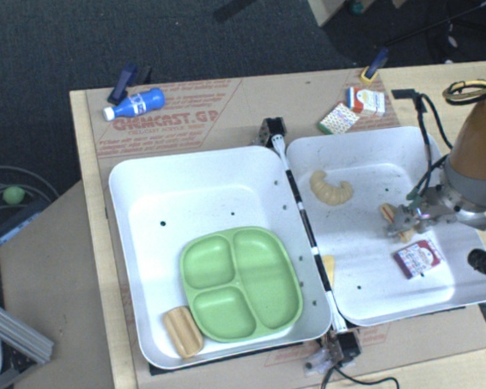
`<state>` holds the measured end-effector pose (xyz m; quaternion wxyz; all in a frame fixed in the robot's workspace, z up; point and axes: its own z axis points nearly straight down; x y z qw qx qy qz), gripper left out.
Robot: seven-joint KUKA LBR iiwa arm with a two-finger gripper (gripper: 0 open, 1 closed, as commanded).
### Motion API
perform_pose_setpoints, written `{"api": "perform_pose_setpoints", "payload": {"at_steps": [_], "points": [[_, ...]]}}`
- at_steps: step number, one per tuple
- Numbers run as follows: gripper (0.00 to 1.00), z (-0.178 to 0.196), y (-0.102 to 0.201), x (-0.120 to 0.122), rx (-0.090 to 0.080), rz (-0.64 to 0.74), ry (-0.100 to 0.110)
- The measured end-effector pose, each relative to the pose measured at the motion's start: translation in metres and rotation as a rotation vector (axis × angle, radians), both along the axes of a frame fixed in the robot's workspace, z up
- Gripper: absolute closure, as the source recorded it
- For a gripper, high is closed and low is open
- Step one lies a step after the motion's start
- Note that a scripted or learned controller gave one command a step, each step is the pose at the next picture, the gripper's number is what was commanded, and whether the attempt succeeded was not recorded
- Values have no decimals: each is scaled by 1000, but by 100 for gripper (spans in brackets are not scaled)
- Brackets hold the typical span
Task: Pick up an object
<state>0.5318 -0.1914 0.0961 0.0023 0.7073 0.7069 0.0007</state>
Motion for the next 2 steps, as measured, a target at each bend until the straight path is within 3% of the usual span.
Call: {"api": "perform_pose_setpoints", "payload": {"at_steps": [1, 2], "points": [[100, -1, 65, 8, 5, 2, 7], [100, 115, 134, 0, 3, 3, 1]]}}
